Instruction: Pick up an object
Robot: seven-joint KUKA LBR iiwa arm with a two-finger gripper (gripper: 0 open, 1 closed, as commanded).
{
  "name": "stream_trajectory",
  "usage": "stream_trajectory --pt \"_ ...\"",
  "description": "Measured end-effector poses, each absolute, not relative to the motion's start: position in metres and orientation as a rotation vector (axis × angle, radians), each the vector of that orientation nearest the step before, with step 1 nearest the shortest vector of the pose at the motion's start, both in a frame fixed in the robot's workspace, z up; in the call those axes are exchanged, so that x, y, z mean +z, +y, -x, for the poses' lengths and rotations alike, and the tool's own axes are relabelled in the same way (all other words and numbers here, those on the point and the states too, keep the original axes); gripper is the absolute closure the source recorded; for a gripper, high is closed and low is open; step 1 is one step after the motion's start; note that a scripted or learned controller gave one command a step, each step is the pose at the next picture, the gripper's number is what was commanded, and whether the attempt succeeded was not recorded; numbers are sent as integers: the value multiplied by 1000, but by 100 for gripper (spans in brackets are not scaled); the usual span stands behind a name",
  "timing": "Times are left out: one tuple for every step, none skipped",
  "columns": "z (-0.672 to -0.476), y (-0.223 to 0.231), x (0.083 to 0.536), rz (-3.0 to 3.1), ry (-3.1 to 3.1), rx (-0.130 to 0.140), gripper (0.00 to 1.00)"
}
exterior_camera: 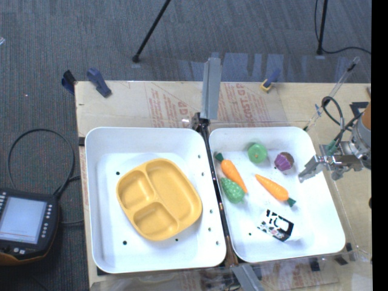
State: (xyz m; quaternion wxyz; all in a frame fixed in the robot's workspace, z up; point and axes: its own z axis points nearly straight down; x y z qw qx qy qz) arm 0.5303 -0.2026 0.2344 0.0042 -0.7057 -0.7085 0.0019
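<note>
Orange toy carrots (272, 188), our likeliest pick, lie untouched mid right bin (321, 223), while our gripper (310, 170) hovers at its three o'clock rim, whether gripping we cannot tell, so grasping remains.

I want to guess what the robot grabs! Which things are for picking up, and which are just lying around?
For the job: gripper, two carrots, green ball, purple toy, bumpy green toy, black-and-white packet.

Just lying about: yellow tray, handheld screen, blue clamps.
</note>
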Motion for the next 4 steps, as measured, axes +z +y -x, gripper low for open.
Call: stream_trajectory --pt "-537 -207 97 2150 -2262 13 0" --pt "-575 -165 82 2119 -2308 4 0" --pt "-575 -167 89 2118 -2302 8 100" --pt "-567 -105 204 2141 -2302 -5 100"
